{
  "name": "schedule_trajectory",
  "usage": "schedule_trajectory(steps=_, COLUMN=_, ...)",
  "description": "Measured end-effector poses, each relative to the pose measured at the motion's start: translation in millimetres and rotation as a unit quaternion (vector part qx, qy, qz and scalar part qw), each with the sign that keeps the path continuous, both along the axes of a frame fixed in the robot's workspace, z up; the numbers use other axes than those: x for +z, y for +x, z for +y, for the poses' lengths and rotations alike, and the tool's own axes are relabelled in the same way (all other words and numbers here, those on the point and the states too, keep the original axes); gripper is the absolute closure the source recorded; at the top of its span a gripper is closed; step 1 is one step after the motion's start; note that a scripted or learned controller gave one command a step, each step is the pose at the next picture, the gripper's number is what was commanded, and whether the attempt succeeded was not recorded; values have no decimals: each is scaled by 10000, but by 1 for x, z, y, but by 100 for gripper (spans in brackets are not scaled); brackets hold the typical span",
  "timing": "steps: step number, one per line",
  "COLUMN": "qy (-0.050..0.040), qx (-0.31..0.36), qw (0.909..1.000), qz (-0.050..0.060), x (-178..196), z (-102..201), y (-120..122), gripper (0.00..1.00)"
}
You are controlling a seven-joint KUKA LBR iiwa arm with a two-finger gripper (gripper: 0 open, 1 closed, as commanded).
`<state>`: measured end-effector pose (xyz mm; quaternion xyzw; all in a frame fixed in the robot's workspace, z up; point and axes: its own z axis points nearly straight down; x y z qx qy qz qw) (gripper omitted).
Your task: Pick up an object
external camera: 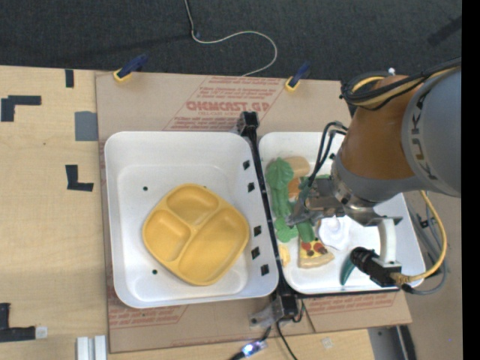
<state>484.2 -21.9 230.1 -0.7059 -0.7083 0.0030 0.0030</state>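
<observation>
The right bin (337, 285) holds several small toys. A long green leafy piece (280, 182) lies along its left wall, with a tan piece (298, 165) behind it. A pizza slice (313, 255) sits near the front, a white piece (335, 233) to its right, and a dark green sliver (349, 270) by the front rim. My gripper (305, 210) is low in this bin, just right of the green piece and above the pizza slice. The wrist hides what lies under it.
The left bin (120, 148) holds a yellow divided plate (196, 233). A black divider (259, 193) runs between the bins. The arm's orange band and grey body (382, 148) cover the right bin's back right part. Cables (420, 268) loop by its right rim.
</observation>
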Motion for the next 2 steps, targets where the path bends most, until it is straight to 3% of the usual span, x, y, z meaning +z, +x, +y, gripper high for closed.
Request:
schedule_trajectory(steps=1, qy=-2, qx=-5, qw=10000, qz=3, x=-3, z=5, y=6, gripper=100)
schedule_trajectory(steps=2, qy=-7, qx=-20, qw=10000, qz=12, x=-15, z=-10, y=9, gripper=100)
